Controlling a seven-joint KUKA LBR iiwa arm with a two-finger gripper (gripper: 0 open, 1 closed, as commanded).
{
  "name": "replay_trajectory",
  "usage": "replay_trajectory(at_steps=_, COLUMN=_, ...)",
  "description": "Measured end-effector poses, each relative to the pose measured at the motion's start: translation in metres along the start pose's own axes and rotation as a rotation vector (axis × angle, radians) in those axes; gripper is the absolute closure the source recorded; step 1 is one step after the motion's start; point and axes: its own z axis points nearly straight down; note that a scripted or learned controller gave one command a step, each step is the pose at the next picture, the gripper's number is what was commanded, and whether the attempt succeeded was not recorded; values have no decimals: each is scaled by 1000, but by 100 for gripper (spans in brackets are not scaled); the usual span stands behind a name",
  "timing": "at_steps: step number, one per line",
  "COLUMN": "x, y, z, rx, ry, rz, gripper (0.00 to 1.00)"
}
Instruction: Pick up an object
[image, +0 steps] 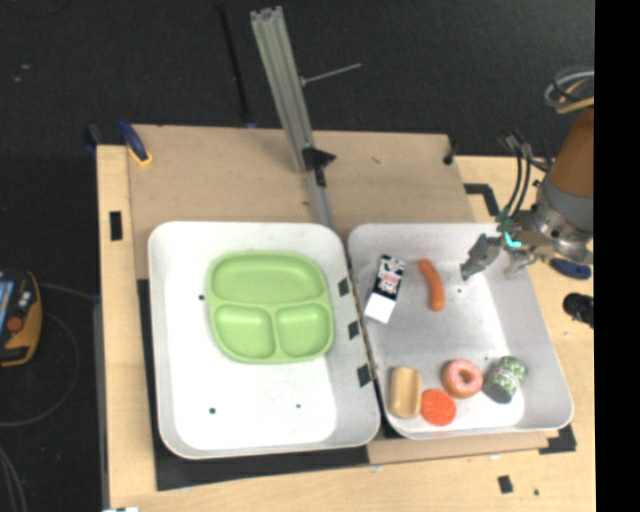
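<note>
In the right bin (500, 320) lie several small objects: a small carton (386, 288) printed in black and white near the left wall, an orange sausage (432, 284) beside it, a tan cylinder (403, 391), a red-orange round piece (437, 407), a pink ring donut (462, 377) and a green and white lump (505, 378) along the front. My gripper (492, 256) hangs over the bin's upper right part, right of the sausage and apart from it. Nothing shows between its fingers.
The left bin (180, 400) holds a green divided plate (269, 305). A grey metal post (290, 100) slants up from between the bins at the back. The arm's orange band (574, 155) sits at the right edge.
</note>
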Motion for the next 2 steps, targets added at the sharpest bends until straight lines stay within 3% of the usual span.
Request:
replay_trajectory(at_steps=1, x=0, y=1, z=-1, rx=-3, ry=-1, rz=-1, gripper=0)
replay_trajectory(at_steps=2, x=3, y=-1, z=41, rx=0, ry=-2, rz=0, gripper=0)
